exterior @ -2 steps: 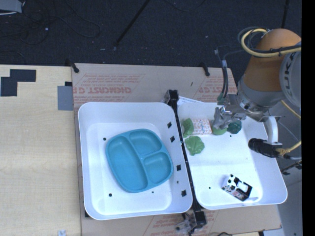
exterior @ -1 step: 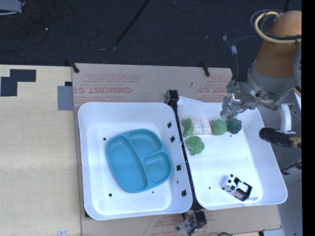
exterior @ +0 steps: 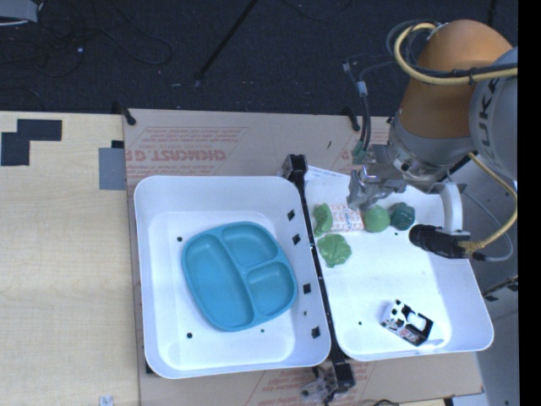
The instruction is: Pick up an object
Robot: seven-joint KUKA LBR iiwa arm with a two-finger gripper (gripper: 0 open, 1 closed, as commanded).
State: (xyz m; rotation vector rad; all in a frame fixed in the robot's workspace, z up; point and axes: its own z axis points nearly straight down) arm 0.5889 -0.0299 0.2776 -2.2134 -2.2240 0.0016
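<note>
My gripper (exterior: 365, 198) hangs over the far part of the right bin (exterior: 461, 328), just above a pale green lump (exterior: 376, 220). Nothing can be seen held in it. A dark teal lump (exterior: 402, 216) lies right beside the pale green one. Two leafy green pieces sit further left, one (exterior: 322, 218) near the bin's left wall and one (exterior: 335, 249) a little nearer the front. A small white packet with red print (exterior: 345, 216) lies between them and the gripper. A black and white object (exterior: 407, 322) rests near the bin's front right corner.
The left bin (exterior: 161, 227) holds a blue divided plate (exterior: 238, 273). A black divider (exterior: 306, 252) with clips runs between the two bins. Brown cardboard lies under both bins, on a pale wooden bench.
</note>
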